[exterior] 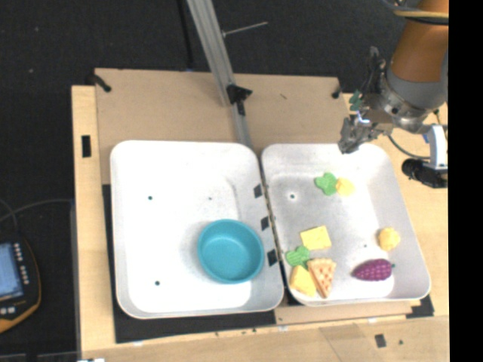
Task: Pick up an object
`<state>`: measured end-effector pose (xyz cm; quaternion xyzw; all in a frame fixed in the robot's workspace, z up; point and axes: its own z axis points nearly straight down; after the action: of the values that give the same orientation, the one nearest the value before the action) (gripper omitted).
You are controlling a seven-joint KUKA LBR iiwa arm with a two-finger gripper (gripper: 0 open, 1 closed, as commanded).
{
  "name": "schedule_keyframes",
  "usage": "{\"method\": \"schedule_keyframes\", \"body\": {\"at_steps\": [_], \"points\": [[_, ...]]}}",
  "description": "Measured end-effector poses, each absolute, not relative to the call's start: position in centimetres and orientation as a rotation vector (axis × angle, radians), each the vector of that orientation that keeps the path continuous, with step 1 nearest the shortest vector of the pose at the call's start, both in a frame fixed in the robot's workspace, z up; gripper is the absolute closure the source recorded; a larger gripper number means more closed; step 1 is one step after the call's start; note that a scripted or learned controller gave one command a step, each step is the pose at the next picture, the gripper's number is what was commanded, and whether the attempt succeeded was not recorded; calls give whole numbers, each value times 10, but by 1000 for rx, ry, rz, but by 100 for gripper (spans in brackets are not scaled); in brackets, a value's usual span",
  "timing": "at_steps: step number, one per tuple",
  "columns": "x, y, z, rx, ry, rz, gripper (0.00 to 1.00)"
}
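Take the teal bowl (229, 250) as your landmark: it sits in the near part of the left bin (151, 172), close to the divide between the two bins.

Nearest you, right of the bowl across the divide, the right bin (377, 164) holds a cluster in its near corner: a yellow wedge (302, 280) touching a pizza slice toy (324, 276), with a small green piece (297, 256) just above them. Further right of the bowl along that near edge lies a purple grape bunch (373, 270).

A little beyond, you see a yellow block (315, 237) just right of the bowl's far rim, and well to the right a small orange-yellow round fruit (389, 237).

Farther back and to the right of the bowl, a green leafy piece (326, 183) touches a small yellow ball (345, 187).

Beyond those, the pincer (352, 138) hangs over the right bin's far edge, nothing visible between its fingers; you cannot tell how far open it stands.

The desk (166, 104) shows no label or writing you can read.
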<state>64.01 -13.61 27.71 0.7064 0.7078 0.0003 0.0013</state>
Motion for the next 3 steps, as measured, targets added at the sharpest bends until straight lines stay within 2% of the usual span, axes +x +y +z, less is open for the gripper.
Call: {"method": "schedule_keyframes", "body": {"at_steps": [2,3], "points": [[588,-54,247,2216,2226,-1,100],[560,-19,252,2215,2229,2,100]]}}
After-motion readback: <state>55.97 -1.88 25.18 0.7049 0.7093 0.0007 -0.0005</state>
